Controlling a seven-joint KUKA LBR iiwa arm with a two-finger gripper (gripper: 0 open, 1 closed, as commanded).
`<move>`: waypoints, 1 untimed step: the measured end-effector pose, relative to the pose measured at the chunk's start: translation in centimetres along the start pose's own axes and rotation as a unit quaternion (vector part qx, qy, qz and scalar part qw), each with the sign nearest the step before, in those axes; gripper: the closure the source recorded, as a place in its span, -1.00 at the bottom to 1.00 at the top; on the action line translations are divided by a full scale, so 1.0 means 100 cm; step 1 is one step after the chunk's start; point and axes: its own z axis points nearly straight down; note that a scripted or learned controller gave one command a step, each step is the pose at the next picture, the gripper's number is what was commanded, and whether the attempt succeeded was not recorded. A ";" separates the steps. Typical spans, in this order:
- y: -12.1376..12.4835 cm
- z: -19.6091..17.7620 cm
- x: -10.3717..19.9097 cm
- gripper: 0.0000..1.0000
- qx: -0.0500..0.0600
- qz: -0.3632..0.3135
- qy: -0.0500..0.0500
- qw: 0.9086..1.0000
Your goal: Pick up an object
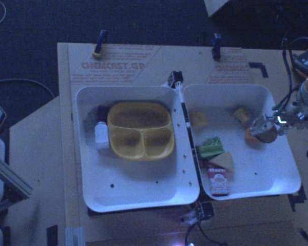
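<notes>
1. The gripper [265, 127] hangs low over the right bin [256, 186], at its right side.
2. Its jaws' state cannot be told in the dim light.
3. An orange-brown object [256, 137] lies just beneath.

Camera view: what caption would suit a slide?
Gripper low in right bin by an orange object; yellow tray in left bin.
</notes>
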 end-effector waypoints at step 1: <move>0.001 -0.005 0.000 1.00 0.003 0.000 0.001 1.000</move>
